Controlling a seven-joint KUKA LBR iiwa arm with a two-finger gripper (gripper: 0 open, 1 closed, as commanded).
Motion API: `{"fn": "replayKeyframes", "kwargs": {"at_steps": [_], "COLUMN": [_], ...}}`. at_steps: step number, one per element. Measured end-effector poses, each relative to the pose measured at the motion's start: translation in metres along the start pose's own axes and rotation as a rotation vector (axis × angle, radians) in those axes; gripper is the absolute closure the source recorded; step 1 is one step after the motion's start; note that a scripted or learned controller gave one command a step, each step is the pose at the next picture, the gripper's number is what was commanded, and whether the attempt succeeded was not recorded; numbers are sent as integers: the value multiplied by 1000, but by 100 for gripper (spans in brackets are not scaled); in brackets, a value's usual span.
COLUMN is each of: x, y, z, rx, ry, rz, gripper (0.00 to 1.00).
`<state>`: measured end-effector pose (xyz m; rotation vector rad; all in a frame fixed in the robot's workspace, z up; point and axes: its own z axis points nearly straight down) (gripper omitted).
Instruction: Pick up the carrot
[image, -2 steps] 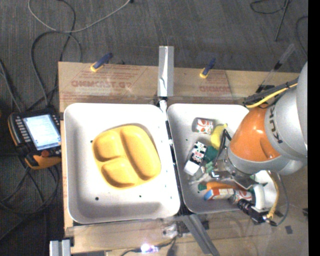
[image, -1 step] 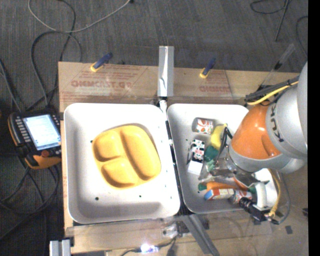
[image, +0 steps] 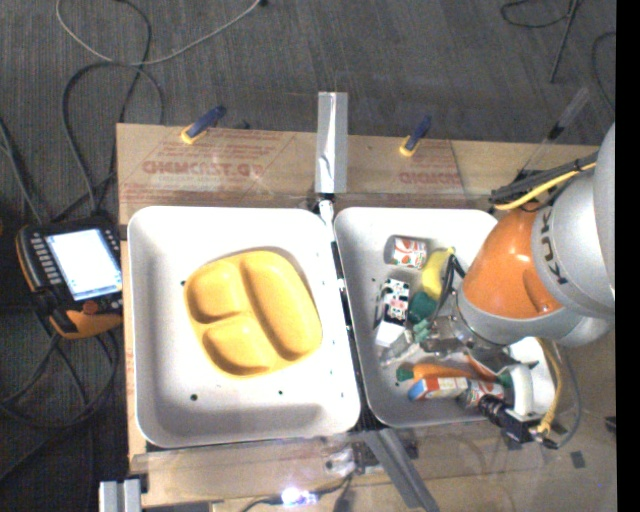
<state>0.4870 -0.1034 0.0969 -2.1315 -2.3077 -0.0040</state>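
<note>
The carrot (image: 452, 373) lies flat in the lower part of the right-hand bin (image: 362, 390), toward the lower right of the frame. Its orange body points right and its green top (image: 405, 373) points left. The claw (image: 440, 343) hangs just above it in the picture, tucked under the arm's orange band — whether it is spread or pressed together cannot be told from here.

The trouble is crowding. A white-and-orange packet (image: 438, 391) sits against the carrot's lower side, and a green piece (image: 420, 306) and a small patterned box (image: 396, 297) lie a little higher in the frame. A descent slightly off line would likely pinch the packet instead, or both together — and the carrot's smooth, tapered body could squirt out of a poor grip. The bin's lower wall is close too, and could block the claw on that side.
</note>
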Motion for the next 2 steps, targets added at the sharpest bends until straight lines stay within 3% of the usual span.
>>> {"fn": "replayKeyframes", "kwargs": {"at_steps": [1,2], "x": [-23,-21], "y": [-5,-3], "z": [-100,8], "rx": [9,1], "ry": [-1,-1], "rz": [-200,-648], "gripper": [0,0]}}
